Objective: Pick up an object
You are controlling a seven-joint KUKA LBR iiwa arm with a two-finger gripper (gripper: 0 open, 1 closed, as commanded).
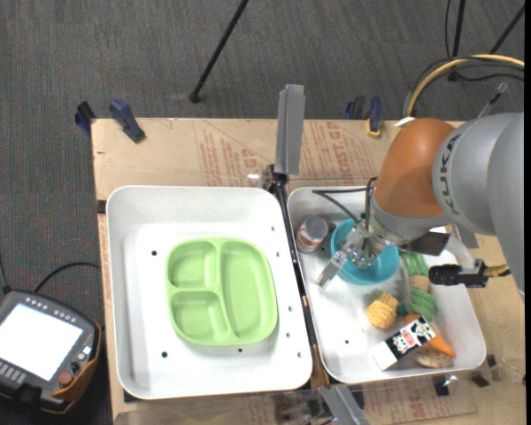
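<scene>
You are looking down on two white bins sitting side by side on the bench. The left bin [128, 237] is holding a green divided tray [221, 290], lying flat near its middle. The arm is reaching into the right bin [354, 361], and its gripper [350, 259] is hanging over the near edge of a blue bowl [376, 268]; whether the pincer is apart or together, you cannot tell. A small can [313, 232] is lying just beside the bowl. Toward the bin's front corner a corn cob [382, 309], a green leafy piece [419, 286], a black-and-white carton [407, 341] and a carrot [436, 352] are clustering together.
</scene>
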